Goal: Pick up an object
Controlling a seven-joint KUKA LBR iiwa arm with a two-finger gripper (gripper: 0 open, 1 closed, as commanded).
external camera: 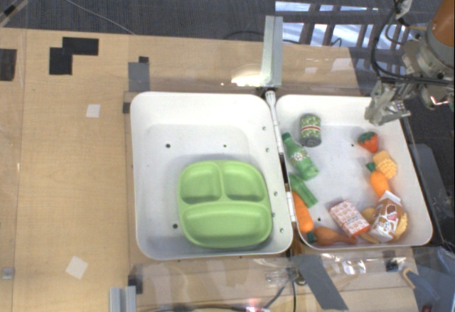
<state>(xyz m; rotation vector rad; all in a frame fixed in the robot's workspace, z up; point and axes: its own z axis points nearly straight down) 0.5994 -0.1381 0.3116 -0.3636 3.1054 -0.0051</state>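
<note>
The right bin (341,108) holds several toy foods. A green can (310,129) lies near its back, with a green bottle (298,157) in front of it by the left wall. A red strawberry (367,141), a yellow corn piece (384,161) and a small orange carrot (379,181) run along the right wall. A red and white carton (348,217), a snack bag (389,221) and a larger carrot (303,211) lie at the front. My gripper (387,109) hangs over the bin's back right corner, just behind the strawberry, and nothing shows in it.
The left bin (163,119) holds a green divided plate (224,202) towards its front. A metal divider (279,154) separates the bins. A metal post (271,51) and railing (334,33) stand behind them. Cables loop over the arm (434,47) at the right.
</note>
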